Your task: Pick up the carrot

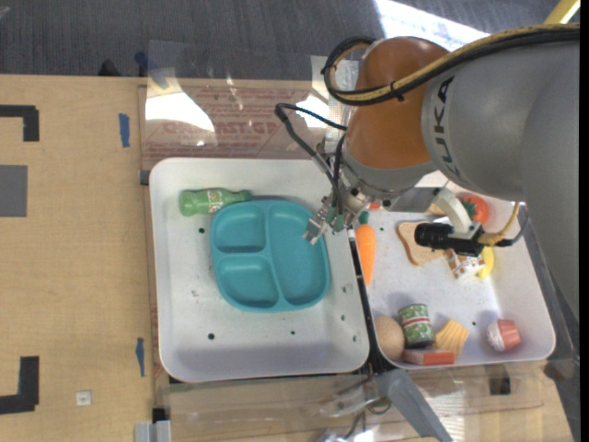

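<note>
- The carrot (365,250) lies at the left wall of the right bin (534,339), its tip pointing toward 6 o'clock.
- The pincer (333,217) hangs at about 11 o'clock from the carrot, over the divide between the bins; whether it is open or closed I cannot tell.
- In the left bin (175,339), a teal sectioned plate (269,254) sits with a green bottle (212,200) at its 11 o'clock.

A flat, light-brown wooden counter (74,274) is seen from above, marked with black corner brackets and short strips of blue tape. Two shallow white plastic bins are borne on it side by side, touching along their inner walls: the left bin (175,339) and the right bin (538,334). A crinkled clear plastic sheet (230,118) is spread behind them.
</note>
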